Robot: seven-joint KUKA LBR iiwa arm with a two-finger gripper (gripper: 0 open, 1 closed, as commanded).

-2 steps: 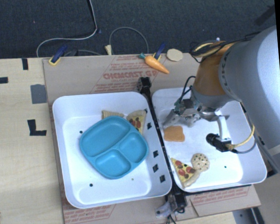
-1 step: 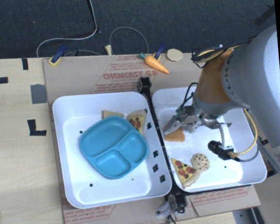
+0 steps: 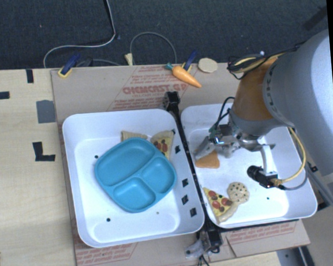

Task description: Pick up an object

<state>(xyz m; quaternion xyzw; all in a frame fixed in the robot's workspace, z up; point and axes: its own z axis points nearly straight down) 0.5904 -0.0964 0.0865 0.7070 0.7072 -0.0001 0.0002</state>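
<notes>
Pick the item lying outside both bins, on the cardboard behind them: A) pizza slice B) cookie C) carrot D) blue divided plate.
C: the carrot lies on the cardboard behind the bins, beyond their far rims.

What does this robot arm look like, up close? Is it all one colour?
Not quite. The arm is a fat, rounded tube in pale grey, with an orange band above the wrist. Below that sits a cluster of silver and black metal parts ending in the gripper. A thin black cable loops beside the wrist, and a yellow cable curves round its lower side.
</notes>
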